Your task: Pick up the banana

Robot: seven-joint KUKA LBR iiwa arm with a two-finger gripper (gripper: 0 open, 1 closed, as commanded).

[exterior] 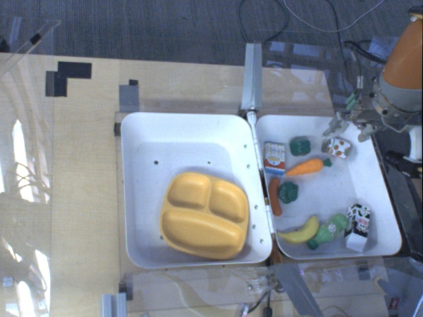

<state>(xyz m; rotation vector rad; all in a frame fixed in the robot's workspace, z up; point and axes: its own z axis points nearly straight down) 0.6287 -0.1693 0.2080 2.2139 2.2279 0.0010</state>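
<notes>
A: Where is the banana (299, 230)?
B: Near the front edge of the right bin (382, 177), toward its left corner, just beside a green toy (327, 230).
A: And the gripper (349, 129)?
B: Over that bin's far right corner, above a small spotted thing (338, 148). Its fingers look slightly parted with nothing between them, though they are small and hard to make out.

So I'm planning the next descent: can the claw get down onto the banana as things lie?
Probably yes. The banana lies uncovered from above, though the green toy touches its right end and may crowd the claw.
</notes>
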